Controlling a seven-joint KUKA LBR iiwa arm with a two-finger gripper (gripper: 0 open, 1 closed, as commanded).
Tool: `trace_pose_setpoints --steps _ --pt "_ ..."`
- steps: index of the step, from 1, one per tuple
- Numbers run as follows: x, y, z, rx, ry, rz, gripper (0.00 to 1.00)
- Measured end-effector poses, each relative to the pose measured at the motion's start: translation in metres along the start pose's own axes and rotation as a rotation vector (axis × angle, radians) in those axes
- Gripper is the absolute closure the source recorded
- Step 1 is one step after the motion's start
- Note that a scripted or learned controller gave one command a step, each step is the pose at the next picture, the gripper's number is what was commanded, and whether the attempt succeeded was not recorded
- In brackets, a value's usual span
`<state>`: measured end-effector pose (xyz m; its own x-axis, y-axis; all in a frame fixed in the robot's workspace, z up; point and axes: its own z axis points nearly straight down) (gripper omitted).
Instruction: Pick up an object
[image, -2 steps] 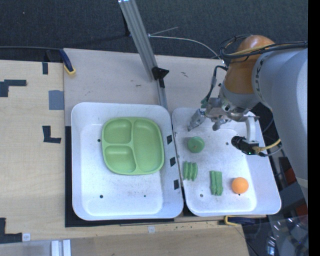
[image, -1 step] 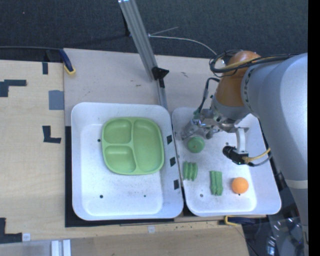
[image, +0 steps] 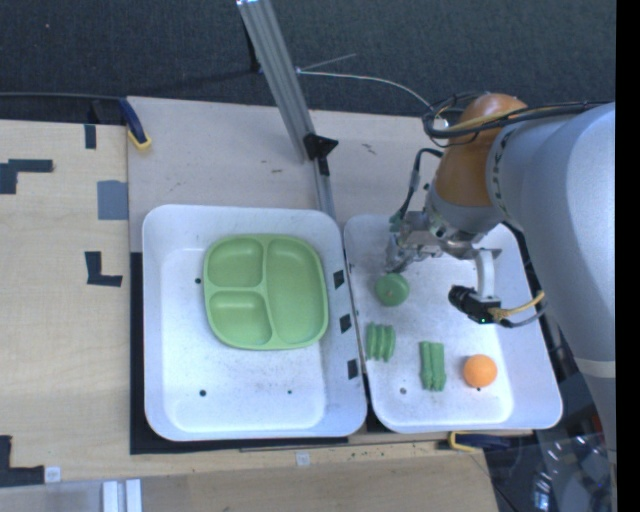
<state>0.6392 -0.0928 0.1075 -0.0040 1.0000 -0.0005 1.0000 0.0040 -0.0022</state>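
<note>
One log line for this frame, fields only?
arm: over right bin | claw: just above round green object | grasp: none seen | left bin: green divided plate

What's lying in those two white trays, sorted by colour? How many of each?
Green: 4 (divided plate, round piece, ridged piece, long piece)
Orange: 1 (ball)
Total: 5

No readable text, label, brand or number anywhere in view.
</note>
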Motion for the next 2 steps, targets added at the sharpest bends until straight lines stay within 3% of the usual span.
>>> trace_pose_setpoints --steps 2 --pt "-0.001 -0.001 -0.123 -0.009 -0.001 0.002 1.00"
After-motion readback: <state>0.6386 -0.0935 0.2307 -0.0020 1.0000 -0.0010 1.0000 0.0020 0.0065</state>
